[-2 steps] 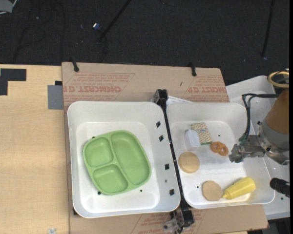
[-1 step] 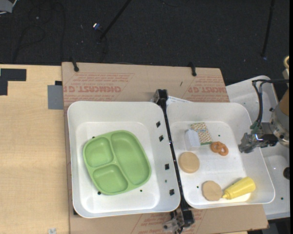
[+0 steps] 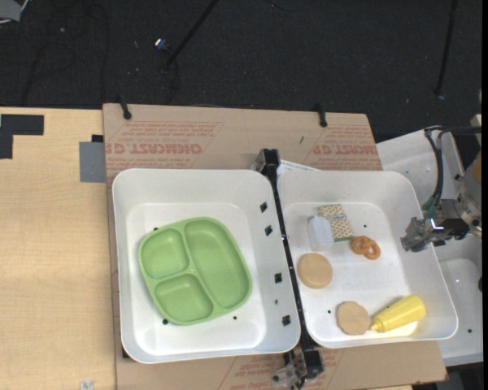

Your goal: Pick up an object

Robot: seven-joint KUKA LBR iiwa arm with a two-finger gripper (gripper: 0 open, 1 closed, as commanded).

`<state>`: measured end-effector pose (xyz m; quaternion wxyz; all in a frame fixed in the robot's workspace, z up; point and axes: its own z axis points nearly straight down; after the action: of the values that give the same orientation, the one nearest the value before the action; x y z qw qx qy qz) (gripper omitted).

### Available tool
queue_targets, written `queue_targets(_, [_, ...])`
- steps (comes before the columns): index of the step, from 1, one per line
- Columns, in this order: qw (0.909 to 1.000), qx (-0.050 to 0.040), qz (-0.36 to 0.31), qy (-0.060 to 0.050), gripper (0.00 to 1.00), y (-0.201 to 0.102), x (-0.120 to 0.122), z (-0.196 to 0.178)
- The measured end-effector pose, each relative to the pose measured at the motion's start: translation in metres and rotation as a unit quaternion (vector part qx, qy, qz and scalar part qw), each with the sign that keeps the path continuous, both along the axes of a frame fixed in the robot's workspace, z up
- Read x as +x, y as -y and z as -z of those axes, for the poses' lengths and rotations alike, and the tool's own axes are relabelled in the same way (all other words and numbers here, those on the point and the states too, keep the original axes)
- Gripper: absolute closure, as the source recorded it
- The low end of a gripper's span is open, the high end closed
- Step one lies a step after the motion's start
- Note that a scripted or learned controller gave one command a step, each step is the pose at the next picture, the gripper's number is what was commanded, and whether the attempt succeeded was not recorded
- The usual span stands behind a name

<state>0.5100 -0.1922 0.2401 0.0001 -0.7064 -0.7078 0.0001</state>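
Glossy white plastic right bin [image 3: 394, 187] as landmark. Inside: two flat tan round biscuits [image 3: 315, 270], small orange pretzel-shaped ring [image 3: 365, 247], yellow squeeze bottle [image 3: 399, 314] lying near front rim, patterned packet [image 3: 334, 220]. Left of it, pale green three-compartment plate [image 3: 195, 270]. Beyond right rim, metal claw [image 3: 419, 236], open or closed impossible to tell.

A single fixed camera looks down at a slant from above the bench [image 3: 41, 242], far enough to take in both white bins. The left bin [image 3: 187, 187] sits mid-frame, the right bin [image 3: 390, 187] toward the right edge, dark floor beyond.
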Motion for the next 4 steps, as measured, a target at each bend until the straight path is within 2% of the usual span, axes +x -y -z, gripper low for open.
queue_targets(2, [1.0,0.0015,-0.002,-0.002,1.0,-0.095,-0.002,-0.008])
queue_targets(4, [1.0,0.0013,-0.001,-0.003,1.0,-0.2,-0.015,0.017])
